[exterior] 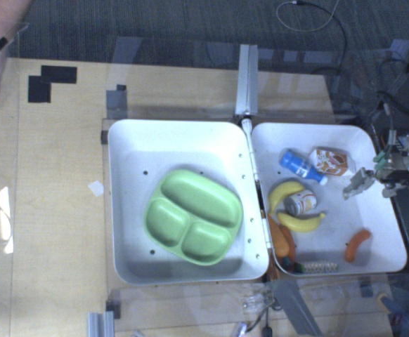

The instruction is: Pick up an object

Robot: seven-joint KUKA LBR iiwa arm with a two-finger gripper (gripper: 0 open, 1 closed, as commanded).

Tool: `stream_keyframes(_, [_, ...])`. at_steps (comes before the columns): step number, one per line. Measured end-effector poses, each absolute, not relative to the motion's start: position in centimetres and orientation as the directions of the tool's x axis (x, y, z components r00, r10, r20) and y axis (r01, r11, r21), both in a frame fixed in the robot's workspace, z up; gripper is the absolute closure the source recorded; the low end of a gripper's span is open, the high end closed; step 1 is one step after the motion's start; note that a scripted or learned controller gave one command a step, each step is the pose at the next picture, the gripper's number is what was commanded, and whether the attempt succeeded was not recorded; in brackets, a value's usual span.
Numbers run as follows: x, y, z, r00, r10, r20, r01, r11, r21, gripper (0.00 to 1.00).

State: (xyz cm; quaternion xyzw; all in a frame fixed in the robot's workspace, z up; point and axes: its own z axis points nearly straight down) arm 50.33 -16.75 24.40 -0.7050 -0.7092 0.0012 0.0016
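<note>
The end effector (362, 182) hangs over the right bin (373, 140), at about three o'clock from that bin's middle, close to its right wall. One grey finger (358, 182) juts toward nine o'clock over bare white floor; whether the fingers stand apart or together cannot be told from this slant, and nothing is seen between them. The arm (405, 167) runs off toward three o'clock.

Nearest the end effector, at roughly ten o'clock from it, lies a small brown and white packet (329, 161). Just beside that, toward nine o'clock, a blue bottle (302, 166) lies on its side. Below these, toward eight o'clock from the end effector, a silver can (302, 203) sits within the curve of a yellow banana (294, 211), touching it. At about six o'clock from the end effector an orange sausage-shaped piece (357, 244) lies alone near the bin's lower right corner. At the bin's lower left corner an orange object (283, 240) rests against the wall, and a small dark ridged thing (317, 266) lies along the bottom edge; what it is cannot be told.

The left bin (134, 146) holds a green divided tray (193, 216), tilted, with three compartments. Both bins sit on a pale wooden desk (50, 188).
</note>
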Motion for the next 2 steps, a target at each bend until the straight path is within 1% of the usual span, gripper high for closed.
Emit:
stream_keyframes(1, [52.8,-11.7,14.3,-0.112,0.994,0.002,0.994,0.112,-0.006,0.00])
stream_keyframes(2, [63.0,-10.8,17.0,-0.340,0.941,0.000,0.941,0.340,0.000,0.00])
